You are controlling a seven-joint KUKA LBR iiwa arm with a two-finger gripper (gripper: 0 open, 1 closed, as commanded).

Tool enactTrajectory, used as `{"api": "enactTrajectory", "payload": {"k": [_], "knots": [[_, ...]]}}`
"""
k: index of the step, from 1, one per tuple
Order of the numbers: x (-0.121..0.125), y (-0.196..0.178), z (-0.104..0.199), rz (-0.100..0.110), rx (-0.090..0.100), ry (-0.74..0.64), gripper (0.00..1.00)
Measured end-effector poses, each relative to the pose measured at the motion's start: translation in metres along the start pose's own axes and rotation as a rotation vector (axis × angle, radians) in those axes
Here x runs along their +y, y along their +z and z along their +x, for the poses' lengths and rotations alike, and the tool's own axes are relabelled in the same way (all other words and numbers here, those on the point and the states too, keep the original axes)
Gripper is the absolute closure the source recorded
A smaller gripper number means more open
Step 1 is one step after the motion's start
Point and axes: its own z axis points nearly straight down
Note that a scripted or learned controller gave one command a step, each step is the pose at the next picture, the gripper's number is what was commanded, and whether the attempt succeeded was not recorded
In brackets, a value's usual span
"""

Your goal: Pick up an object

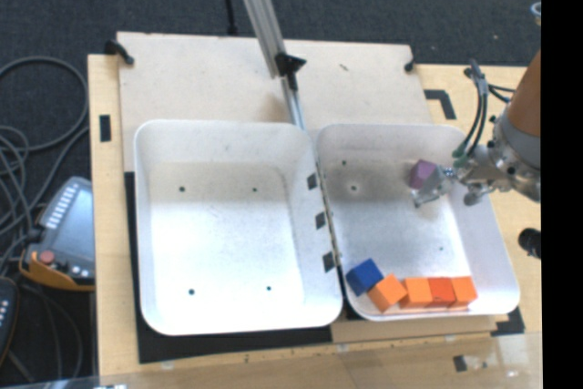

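Arm: I see it reaching in from the right, the gripper [435, 187] low over the upper right part of the right bin [483, 237].
Fingers: I cannot tell whether they are spread or pinching; the metal tips blur against the purple block [423, 173].
Purple block: touching or just beside the fingertips, near the bin's back wall. Whether it is lifted or resting on the floor I cannot tell.
Other blocks: blue block [364, 274] and a row of orange blocks [426, 291] sit along the front wall of the right bin, probably slid there by the sloped sides.
Left bin [228, 223]: no blocks visible.
Judgement: I take the purple block as the target, since it stands apart from the others with room for the fingers.
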Motion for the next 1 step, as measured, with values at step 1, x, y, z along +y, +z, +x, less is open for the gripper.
{"api": "enactTrajectory", "payload": {"k": [1], "knots": [[0.1216, 0.1188, -0.0042, 0.002, 0.0, -0.009, 0.0]]}}
